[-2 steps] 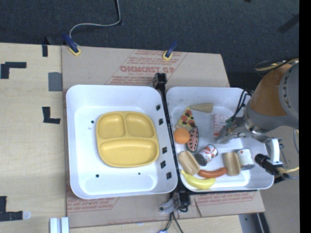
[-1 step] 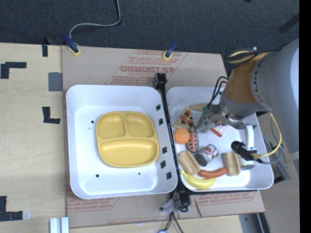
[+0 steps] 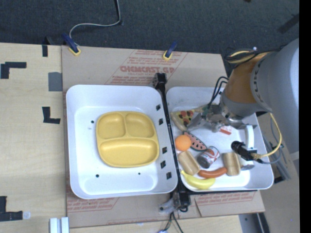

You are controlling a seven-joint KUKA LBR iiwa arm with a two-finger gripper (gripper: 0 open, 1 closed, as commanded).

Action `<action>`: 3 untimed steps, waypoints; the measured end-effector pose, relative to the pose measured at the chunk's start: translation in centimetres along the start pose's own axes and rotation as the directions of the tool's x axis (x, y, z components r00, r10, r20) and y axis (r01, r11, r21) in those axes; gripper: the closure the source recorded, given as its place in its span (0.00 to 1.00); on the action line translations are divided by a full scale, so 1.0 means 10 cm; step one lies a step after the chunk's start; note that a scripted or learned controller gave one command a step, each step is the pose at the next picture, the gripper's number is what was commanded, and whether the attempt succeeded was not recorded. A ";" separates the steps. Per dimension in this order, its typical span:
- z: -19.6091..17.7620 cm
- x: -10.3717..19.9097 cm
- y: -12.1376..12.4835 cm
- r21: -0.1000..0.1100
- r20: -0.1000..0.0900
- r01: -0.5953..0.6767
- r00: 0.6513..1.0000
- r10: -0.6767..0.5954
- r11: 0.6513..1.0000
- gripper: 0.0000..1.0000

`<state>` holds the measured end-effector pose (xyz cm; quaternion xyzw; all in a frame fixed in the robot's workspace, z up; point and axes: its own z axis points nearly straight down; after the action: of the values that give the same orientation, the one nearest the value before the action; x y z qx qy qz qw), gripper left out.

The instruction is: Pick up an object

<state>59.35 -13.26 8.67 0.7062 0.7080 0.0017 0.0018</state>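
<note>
I saw cardboard (image 3: 146,67) under two white bins, dark carpet (image 3: 170,8) beyond. A yellow tray (image 3: 128,139) filled the left bin (image 3: 77,130). The gripper (image 3: 212,116) hung over the right bin's (image 3: 262,178) toy food (image 3: 204,159); I couldn't tell its state.

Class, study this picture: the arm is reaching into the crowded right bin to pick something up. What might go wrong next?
1. The toy foods lie packed together: the orange ball, bread roll, sausage and banana sit close, so the gripper may nudge neighbours or grab two.
2. The round ball could roll away.
3. The yellow cable loops near the bin rim and might snag.
</note>
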 end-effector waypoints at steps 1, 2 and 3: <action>-0.10 -0.01 0.00 0.001 0.002 -0.001 1.000 0.001 1.000 1.00; -0.09 -0.01 0.00 0.001 0.002 -0.001 1.000 0.001 1.000 0.00; 0.01 0.31 0.62 0.007 0.005 -0.001 1.000 0.001 1.000 0.00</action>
<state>65.57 -10.19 8.56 0.7067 0.7075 -0.0025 0.0008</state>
